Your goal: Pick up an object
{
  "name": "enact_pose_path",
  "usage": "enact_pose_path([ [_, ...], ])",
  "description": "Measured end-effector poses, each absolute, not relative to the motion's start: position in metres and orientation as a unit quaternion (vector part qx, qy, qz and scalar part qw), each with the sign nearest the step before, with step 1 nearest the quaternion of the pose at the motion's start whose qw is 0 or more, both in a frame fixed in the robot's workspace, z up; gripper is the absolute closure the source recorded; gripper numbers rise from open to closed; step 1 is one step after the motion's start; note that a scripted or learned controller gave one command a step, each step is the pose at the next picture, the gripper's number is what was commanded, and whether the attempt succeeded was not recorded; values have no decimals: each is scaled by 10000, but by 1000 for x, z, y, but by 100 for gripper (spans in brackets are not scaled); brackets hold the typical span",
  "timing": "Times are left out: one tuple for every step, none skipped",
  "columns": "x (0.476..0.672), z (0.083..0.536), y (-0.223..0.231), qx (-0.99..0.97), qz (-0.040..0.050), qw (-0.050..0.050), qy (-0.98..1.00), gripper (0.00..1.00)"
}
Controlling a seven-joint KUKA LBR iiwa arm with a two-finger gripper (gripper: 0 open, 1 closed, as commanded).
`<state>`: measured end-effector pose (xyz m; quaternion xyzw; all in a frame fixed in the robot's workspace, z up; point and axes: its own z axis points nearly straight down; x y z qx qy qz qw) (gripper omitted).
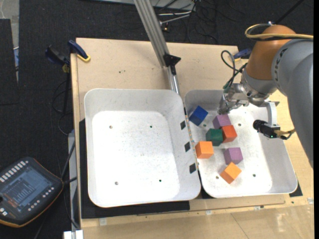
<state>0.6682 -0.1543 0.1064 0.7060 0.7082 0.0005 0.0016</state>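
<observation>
My claw (228, 105) hangs low in the right bin (279, 171), the purple cube (222, 120) lying just beneath and toward the bin's near side, touching the green cube (215, 136) beyond; whether I am spread or pinching, I cannot tell.

I count seven small blocks, all lying in the right bin (279, 180). A blue cube (198, 115) sits tilted at the far left. Just right of it I see a purple block (222, 120), with a red-orange cube (229, 133) and a green cube (215, 136) touching below. Nearer lie an orange cube (204, 149), a second purple cube (233, 155) and an orange block (231, 173), nearest.
</observation>
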Motion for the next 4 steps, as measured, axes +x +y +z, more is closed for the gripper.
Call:
enact_pose_path([
  [671,159,-144,7059,24,35,7083,100],
  [664,212,-137,7061,21,33,7081,100],
  [665,271,-147,7069,22,43,7072,100],
  [662,255,-94,7046,1,-8,7096,100],
])
